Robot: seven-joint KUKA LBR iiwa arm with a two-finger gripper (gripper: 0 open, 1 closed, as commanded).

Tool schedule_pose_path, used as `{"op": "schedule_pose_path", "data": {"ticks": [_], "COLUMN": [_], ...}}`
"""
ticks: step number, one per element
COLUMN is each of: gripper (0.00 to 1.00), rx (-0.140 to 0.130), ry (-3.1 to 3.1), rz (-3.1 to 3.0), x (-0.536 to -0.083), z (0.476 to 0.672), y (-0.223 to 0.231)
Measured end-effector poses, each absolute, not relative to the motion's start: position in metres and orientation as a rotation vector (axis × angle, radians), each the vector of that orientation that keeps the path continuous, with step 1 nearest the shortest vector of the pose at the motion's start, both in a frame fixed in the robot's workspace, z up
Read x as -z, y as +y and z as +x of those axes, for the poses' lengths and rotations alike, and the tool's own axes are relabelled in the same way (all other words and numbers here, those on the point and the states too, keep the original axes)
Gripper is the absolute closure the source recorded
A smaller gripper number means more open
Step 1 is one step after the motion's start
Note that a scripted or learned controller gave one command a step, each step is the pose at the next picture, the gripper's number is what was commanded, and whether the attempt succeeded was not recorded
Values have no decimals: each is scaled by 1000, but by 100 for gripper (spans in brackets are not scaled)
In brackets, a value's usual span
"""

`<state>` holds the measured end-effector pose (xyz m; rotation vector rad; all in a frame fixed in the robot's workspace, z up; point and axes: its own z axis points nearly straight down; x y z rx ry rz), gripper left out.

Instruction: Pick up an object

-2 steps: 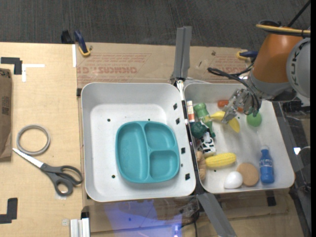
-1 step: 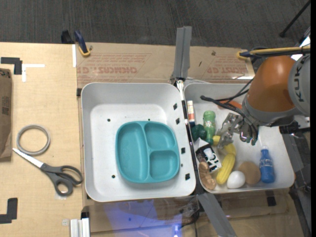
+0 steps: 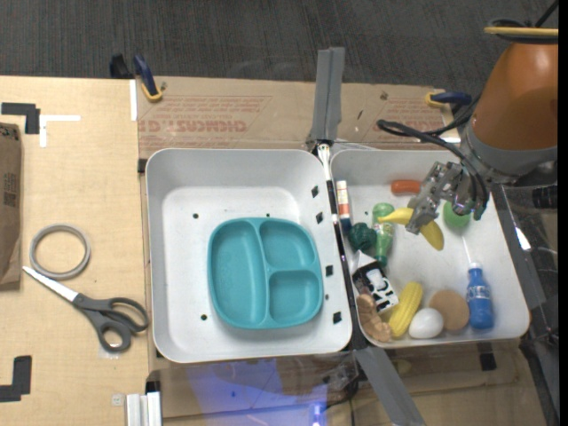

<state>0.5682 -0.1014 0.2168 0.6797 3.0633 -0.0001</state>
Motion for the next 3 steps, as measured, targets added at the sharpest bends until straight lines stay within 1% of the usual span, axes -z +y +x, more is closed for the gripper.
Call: {"op": "schedule_pose_path", "data": {"ticks": [1, 2, 3], "gripper": [100, 100, 100], "rx": [1, 0, 1], "ry": [3040, 3072, 3006], "rz": [792, 652, 903], "x": [-93, -220, -254], "z": [541, 613, 599], "y": [-103, -66, -20]}}
